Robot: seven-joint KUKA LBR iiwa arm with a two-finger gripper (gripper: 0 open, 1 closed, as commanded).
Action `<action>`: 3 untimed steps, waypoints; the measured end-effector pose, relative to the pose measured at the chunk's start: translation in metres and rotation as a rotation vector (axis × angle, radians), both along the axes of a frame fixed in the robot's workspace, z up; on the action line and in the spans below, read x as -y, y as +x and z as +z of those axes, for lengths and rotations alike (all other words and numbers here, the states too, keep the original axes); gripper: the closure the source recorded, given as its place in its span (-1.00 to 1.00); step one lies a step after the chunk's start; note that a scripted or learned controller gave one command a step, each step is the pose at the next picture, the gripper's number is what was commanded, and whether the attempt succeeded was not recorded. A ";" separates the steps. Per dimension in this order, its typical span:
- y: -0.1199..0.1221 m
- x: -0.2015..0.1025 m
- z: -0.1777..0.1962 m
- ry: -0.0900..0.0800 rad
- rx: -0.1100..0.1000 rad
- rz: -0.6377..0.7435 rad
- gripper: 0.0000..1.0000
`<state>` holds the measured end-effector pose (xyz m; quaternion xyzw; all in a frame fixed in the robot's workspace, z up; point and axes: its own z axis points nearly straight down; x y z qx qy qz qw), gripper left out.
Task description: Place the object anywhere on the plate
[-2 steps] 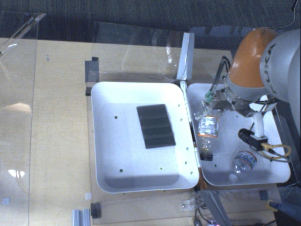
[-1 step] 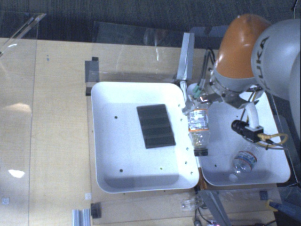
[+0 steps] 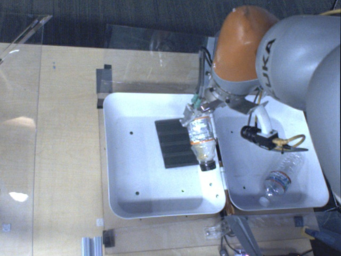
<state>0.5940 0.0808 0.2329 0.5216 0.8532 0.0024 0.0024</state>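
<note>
A crumpled clear plastic bottle (image 3: 202,139) with a dark cap at its lower end hangs over the right edge of the black rectangular plate (image 3: 173,142), which lies flat in the left bin (image 3: 128,159). My gripper (image 3: 195,110) is at the bottle's upper end and is shut on it. The bottle points down towards the wall between the two bins. The orange band and grey wrist hide most of the gripper from above.
A second clear bottle (image 3: 281,177) lies in the right bin (image 3: 314,193), near its front. A black and yellow cable fitting (image 3: 264,136) hangs from the arm over that bin. The arm's bulk covers the right bin's far side.
</note>
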 end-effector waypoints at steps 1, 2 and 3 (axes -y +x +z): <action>0.049 -0.118 0.032 0.000 -0.001 0.080 1.00; -0.033 -0.075 -0.019 -0.001 -0.004 0.146 1.00; -0.015 -0.134 0.007 -0.002 0.002 0.553 1.00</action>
